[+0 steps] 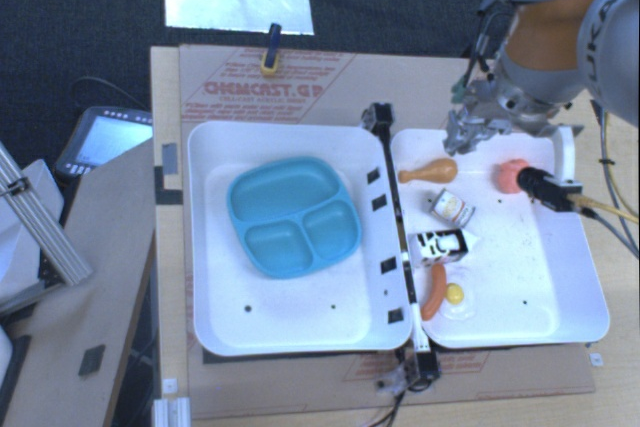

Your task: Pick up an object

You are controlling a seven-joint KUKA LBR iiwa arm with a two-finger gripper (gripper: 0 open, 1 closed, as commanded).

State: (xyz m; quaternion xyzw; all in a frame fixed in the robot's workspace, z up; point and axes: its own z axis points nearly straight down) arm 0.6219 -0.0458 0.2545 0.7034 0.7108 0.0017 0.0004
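Two white bins (300,340) on a cardboard-topped bench. Drumstick (430,173) at right bin's far edge, can (452,207) just in front of it, pink toy (510,175) to its right. Gripper (462,137) just above drumstick, jaw state unclear.

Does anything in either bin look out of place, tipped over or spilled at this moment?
Nothing looks spilled or damaged. The blue divided plate sits flat but turned askew in the left bin. In the right bin, the small can and the black-and-white carton lie on their sides, as loose items would. The tool hangs above the drumstick.
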